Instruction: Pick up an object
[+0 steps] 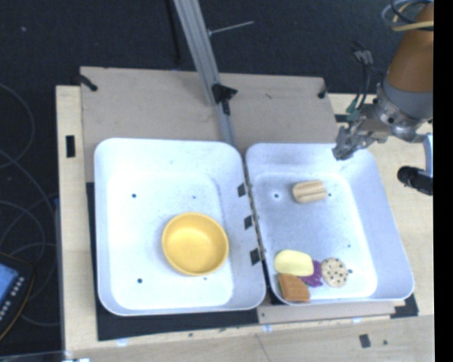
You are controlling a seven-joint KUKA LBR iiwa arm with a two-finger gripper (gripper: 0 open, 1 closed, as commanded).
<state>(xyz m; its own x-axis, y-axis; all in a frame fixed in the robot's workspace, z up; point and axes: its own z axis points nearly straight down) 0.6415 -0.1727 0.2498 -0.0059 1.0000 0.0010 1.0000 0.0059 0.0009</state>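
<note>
In the right bin (377,225) a tan bread roll (309,191) lies near the back. At the bin's front edge sit a pale yellow lump (293,262), a brown wedge (293,286), a small purple piece (315,280) and a speckled cookie (334,271), packed close together. My gripper (345,146) hangs above the back right corner of this bin, to the right of and behind the roll, with nothing seen between its fingers. The left bin (128,179) holds a yellow bowl (194,243), upright, right of its middle.
A slanted metal pole (200,47) rises behind the bins, ending at a clamp near their shared back corner. Brown board lies behind both bins. A dark tablet (0,289) rests off the bench at lower left, among cables.
</note>
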